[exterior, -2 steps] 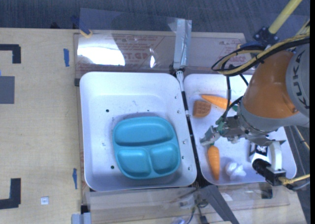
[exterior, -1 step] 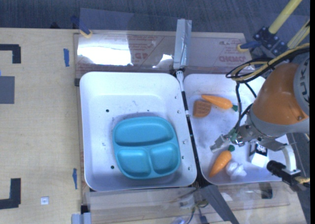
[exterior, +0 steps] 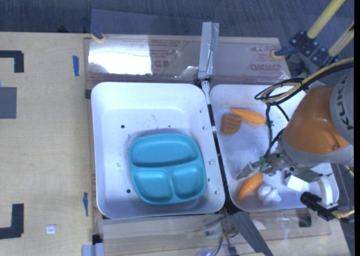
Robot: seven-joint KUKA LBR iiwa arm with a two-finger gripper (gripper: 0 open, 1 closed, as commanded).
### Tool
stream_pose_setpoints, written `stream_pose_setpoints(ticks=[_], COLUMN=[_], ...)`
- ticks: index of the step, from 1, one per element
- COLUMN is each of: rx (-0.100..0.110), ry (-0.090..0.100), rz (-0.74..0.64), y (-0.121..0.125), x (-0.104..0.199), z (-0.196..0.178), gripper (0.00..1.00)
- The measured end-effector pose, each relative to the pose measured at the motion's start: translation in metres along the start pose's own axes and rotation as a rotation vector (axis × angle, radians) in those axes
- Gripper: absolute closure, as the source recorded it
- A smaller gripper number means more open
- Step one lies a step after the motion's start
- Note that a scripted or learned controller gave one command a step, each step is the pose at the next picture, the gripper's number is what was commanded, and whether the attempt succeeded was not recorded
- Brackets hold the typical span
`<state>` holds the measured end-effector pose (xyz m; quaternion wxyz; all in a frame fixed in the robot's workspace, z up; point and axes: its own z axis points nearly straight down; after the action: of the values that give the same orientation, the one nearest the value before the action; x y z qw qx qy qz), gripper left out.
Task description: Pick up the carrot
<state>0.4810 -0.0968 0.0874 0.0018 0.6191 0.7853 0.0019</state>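
Note:
Two orange carrot-like pieces lie in the right bin [exterior: 247, 148]. One carrot [exterior: 248, 116] rests near the bin's far wall, lying across. A second, stubbier carrot piece [exterior: 249, 186] lies tilted near the front wall. My gripper [exterior: 260, 167] hangs low over the bin from the right, its tip just above and touching or nearly touching the upper end of that front carrot piece. The orange-banded wrist [exterior: 315, 125] covers the bin's right side.
A brown, bread-like piece [exterior: 230, 125] sits beside the far carrot. A small white object [exterior: 270, 194] lies right of the front carrot piece. The left bin [exterior: 112, 108] holds a blue divided tray [exterior: 167, 167]. Black cables [exterior: 281, 94] loop over the right bin's far corner.

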Motion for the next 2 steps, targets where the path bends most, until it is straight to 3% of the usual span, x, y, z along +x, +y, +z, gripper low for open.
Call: stream_pose_setpoints(ticks=[1,2], rx=[-0.002,-0.001], ry=[-0.001,-0.002], rz=[0.296,0.202], y=[0.0003,-0.0003], x=[-0.0008,-0.0028], z=[0.0002,0.0001], gripper=[0.0,0.0])
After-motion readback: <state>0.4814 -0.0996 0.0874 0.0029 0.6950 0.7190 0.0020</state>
